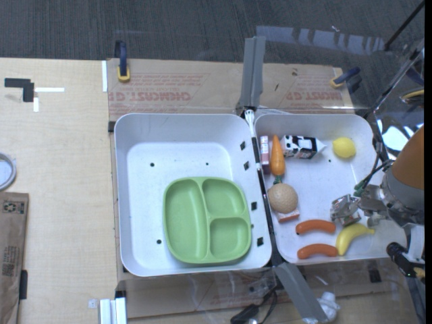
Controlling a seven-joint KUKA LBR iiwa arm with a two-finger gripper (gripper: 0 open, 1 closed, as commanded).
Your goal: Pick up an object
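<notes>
Left bin (128,181): holds a green divided plate (206,219); no part in this step.
Right bin (324,123): carrot (277,155), round bun (283,197), two sausages (315,227), lemon (343,147), banana (351,236) at the near right.
Pincer (345,210): low, just beside the banana; I cannot tell how far open, or whether it has hold of anything.
Advice: centre over the banana's middle, close across its narrow width.

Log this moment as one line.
end effector: low in right white bin | nearest: yellow banana | grasp: none seen | green divided plate: left bin
</notes>
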